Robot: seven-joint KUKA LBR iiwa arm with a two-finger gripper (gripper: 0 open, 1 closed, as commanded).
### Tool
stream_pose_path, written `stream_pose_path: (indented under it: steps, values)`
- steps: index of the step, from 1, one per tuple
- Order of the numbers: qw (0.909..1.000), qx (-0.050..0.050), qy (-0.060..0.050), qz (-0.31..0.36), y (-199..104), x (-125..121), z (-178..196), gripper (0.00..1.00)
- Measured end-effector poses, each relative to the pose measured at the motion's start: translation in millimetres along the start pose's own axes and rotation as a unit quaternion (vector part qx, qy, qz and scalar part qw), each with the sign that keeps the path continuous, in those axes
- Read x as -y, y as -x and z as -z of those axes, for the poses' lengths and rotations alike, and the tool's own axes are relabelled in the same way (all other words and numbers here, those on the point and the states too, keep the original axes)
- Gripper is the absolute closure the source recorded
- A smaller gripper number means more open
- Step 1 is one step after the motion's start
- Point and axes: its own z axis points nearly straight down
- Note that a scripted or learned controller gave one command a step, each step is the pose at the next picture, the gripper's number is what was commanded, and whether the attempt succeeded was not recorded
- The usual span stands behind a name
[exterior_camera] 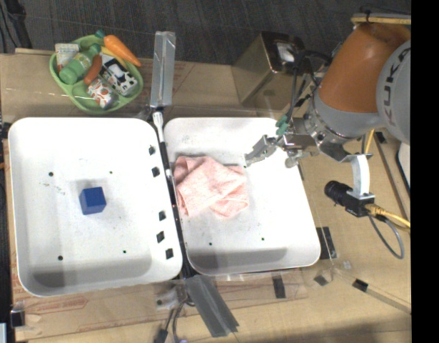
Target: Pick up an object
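A crumpled pink cloth (208, 186) lies in the right bin (276, 241), against its left wall. A small blue cube (93, 199) sits in the left bin (33, 256), left of centre. My gripper (270, 150) hangs over the right bin's upper right part, just right of and above the cloth's top corner. Its fingers (258, 151) look spread apart with nothing between them.
A green bowl (73, 95) with toy food, including an orange carrot (119, 47), stands behind the left bin. A grey metal bar (162, 66) rises along the divider between the bins. A cardboard box (265, 66) sits behind the right bin.
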Motion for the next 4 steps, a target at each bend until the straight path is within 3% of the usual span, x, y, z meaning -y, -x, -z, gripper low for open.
stream_pose_path:
  steps: [1, 2, 3, 4]
  values:
    - [0.9989, 0.0, -0.001, 0.047, 11.5, -58.1, -176.1, 0.0]
    - [0.9976, 0.0, 0.003, 0.07, 9.2, -66.8, -187.3, 0.0]
    - [0.9974, 0.0, 0.002, 0.072, 8.3, -67.3, -177.1, 1.0]
    - [0.9973, 0.001, 0.001, 0.073, 7.6, -67.3, -167.5, 1.0]
